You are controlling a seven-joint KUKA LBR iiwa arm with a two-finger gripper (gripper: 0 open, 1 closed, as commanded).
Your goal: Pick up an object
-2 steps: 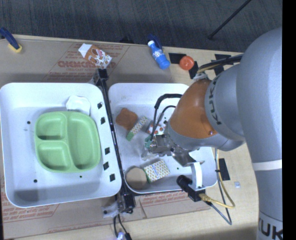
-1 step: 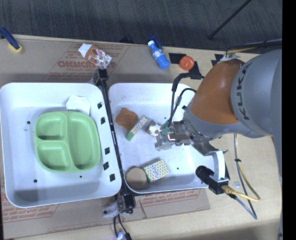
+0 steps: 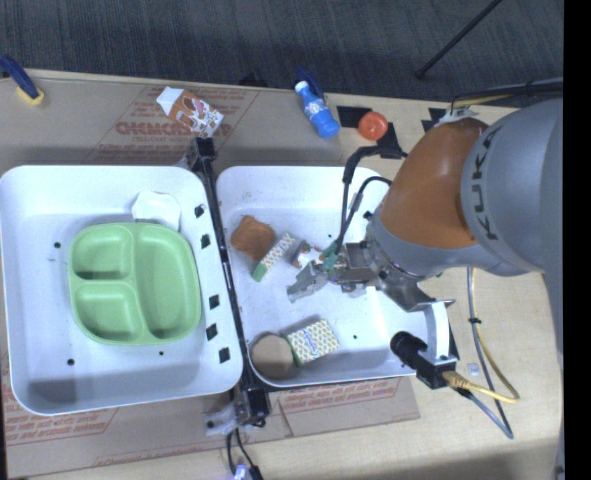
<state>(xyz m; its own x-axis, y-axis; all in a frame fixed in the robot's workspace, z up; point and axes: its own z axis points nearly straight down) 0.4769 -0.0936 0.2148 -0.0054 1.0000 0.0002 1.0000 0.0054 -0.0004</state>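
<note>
White plastic forms both bins: the left bin (image 3: pixel 20 268) carries a pale green tray (image 3: pixel 135 283) with three compartments, lying near its middle, and a crumpled white scrap (image 3: pixel 157 207) just beyond the tray's far edge, toward the bin's far right corner. The right bin (image 3: pixel 275 183) holds the loose things. A brown lump (image 3: pixel 252 235) lies near its left wall, toward the far side. Just beside it, nearer the middle, a small green-and-white box (image 3: pixel 274 256) lies at a slant, and a small dark piece (image 3: pixel 304 255) sits next to that. Along the near edge, a round brown thing (image 3: pixel 270 354) rests in the near left corner, touching or almost touching a patterned packet (image 3: pixel 314 340) on its right.

The arm (image 3: pixel 455 198) comes in over the right bin's right side, its orange band above the wrist. The gripper (image 3: pixel 310 280) points left, low over the bin's middle, near the dark piece and the box. Its fingers look set narrowly apart, with nothing clearly between them; whether they touch the bin floor I cannot tell.

Outside the bins, on the cardboard along the bench's far edge, lie a red-and-white wrapper (image 3: pixel 190 113), a blue bottle (image 3: pixel 317 110) and an orange cap (image 3: pixel 373 124). A blue-and-yellow clip (image 3: pixel 22 80) sits at the far left corner.
</note>
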